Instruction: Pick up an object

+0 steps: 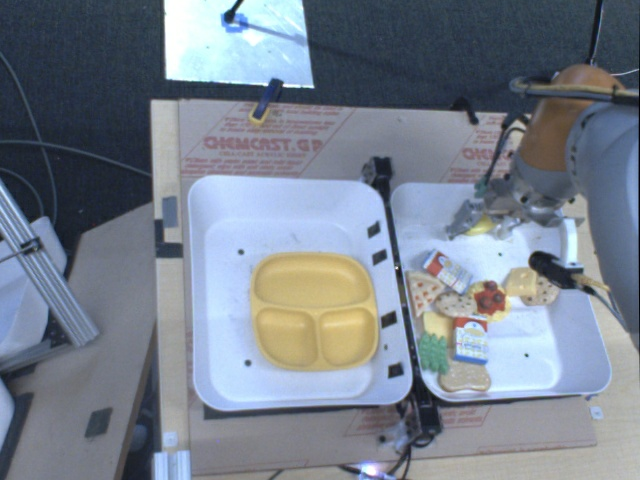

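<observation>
While fingers (pixel 484 220) hover, yellow object (pixel 482 226) beneath.

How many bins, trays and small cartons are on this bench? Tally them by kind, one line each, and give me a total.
White bins: 2
Yellow divided tray: 1
Small printed cartons: 2
Total: 5

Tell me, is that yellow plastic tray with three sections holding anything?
Empty: the yellow three-section plastic tray in the left white bin shows bare compartments.
</observation>
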